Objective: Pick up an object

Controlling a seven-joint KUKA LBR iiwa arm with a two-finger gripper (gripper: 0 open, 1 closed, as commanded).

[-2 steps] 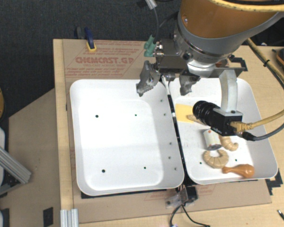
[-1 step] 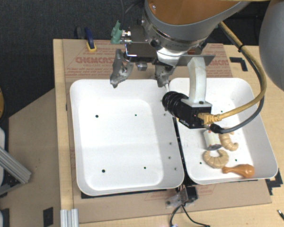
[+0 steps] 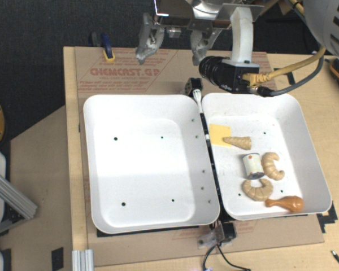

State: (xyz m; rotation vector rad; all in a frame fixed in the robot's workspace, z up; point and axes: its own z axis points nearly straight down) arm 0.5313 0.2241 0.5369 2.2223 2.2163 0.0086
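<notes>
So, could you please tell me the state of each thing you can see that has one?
Gripper: raised above the bench behind the bins, fingers apart, nothing between them.
Left bin: flat on the bench.
Right bin: flat, holding the items.
Cheese slice: lying flat.
Cone: on its side.
Can: tipped on its side.
Two croissants: lying flat beside the can.
Drumstick: lying flat near the front rim.
</notes>
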